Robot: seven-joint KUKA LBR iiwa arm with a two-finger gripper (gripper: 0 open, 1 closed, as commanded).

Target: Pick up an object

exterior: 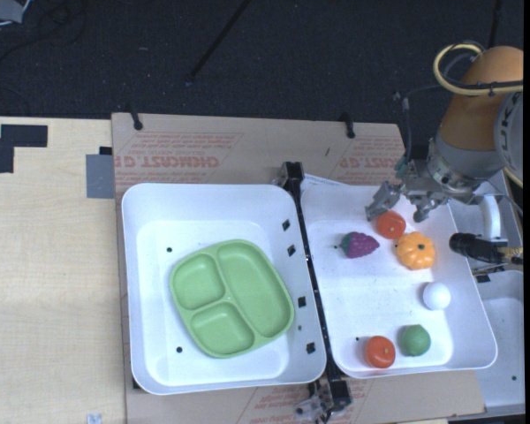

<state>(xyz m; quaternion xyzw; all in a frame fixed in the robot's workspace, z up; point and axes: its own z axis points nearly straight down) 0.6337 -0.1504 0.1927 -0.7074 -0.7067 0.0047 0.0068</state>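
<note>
Camera view, my hand (405,203) over the right bin's (477,325) far end, fingers spread, gripping nothing I can see, red tomato (389,226) just below them, partly hidden, arm (477,122) cut off at right.

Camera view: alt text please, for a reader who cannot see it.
The arm's pincer hovers open over a red tomato at the far end of the right bin, which also holds purple grapes, an orange pumpkin, a white ball, a green ball and another tomato. The left bin holds a green divided plate.
</note>
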